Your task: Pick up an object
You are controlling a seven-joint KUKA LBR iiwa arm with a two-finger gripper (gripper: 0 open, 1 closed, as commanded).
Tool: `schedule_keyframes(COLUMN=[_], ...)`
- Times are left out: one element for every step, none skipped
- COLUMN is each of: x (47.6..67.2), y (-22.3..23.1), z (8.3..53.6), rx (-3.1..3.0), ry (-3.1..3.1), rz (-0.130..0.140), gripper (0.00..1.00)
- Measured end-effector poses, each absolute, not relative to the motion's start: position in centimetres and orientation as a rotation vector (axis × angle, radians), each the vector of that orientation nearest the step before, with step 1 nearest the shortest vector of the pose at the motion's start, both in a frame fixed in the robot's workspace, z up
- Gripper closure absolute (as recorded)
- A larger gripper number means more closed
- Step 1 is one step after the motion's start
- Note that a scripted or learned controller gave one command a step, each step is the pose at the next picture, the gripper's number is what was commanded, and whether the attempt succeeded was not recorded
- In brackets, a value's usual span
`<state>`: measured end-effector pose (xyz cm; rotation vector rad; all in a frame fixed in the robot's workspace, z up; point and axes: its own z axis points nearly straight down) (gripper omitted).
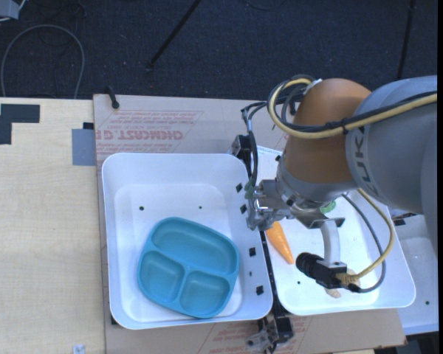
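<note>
Nearest edge: two shallow white plastic bins side by side on a sheet of brown cardboard point(155, 127) with red print.

Left bin point(170, 198): smooth, glossy walls with rounded corners. One item inside, a blue tray point(188, 266). It is moulded plastic with rounded corners, divided into three compartments, and lies flat, turned slightly askew toward the bin's near right corner.

Right bin point(384, 290): same make, partly covered by the arm. An orange object point(282, 243) lies on the floor near the bin's left wall. It is tapered, carrot-like and matte, with its narrow end pointing toward the near side.

Gripper point(260, 214): low over the left margin of the right bin, directly above the orange object's upper end. Whether it touches the object cannot be told. Open or closed, also cannot tell, since the wrist body hides the tips from this angle. Nothing is visibly held.

Arm point(399, 146): smooth grey casing with a rounded orange band point(328, 135) above the wrist and looped cabling around it.

Further out: pale wood-grain bench point(37, 234) to the left of the bins, then dark carpeted floor point(207, 35).
</note>
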<state>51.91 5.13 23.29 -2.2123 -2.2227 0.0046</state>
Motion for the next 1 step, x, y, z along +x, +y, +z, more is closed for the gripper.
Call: schedule_keyframes(x=[51.35], y=[10.51], z=[24.05], rx=[-2.213], ry=[-2.224], rz=[0.003], gripper=[1.00])
